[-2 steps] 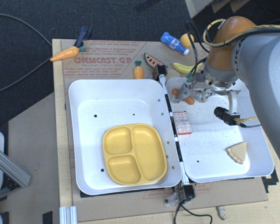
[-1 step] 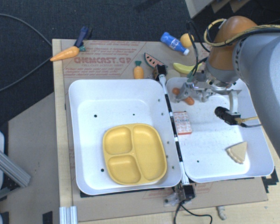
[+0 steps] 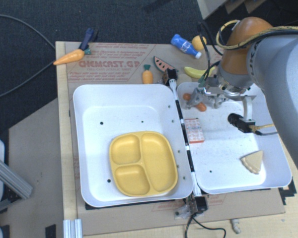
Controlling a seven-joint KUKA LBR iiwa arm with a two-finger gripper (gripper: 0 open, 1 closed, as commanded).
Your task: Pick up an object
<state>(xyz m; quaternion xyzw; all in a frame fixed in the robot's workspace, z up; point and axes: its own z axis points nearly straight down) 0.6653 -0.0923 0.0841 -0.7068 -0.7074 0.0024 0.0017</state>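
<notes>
Orange piece (image 3: pixel 201 106) lies on the floor of the right bin (image 3: pixel 223 175), just beside the gripper (image 3: pixel 206 99) on its side toward the camera. A reddish piece (image 3: pixel 187 97) sits close on the gripper's left in this view. Whether the gripper is wide or narrow I cannot tell; nothing can be seen held in it.

The main risk, as I judge it, is the crowding. Both pieces are small and sit near the bin's far left corner, so a descent slightly off line could push one aside rather than take it, or knock one against the other. The rim beyond the gripper and the divider to its left leave little margin, and a side of the gripper may catch a wall before it reaches the floor. A banana (image 3: pixel 194 72) lies on the counter (image 3: pixel 114 58) just past that rim.

Open room lies on the camera side of the gripper, where the white floor is bare. A red-and-white packet (image 3: pixel 192 131) rests against the divider, nearer the camera than the gripper and to its left. A pale wedge (image 3: pixel 253 161) sits well apart, near the front right corner.
</notes>
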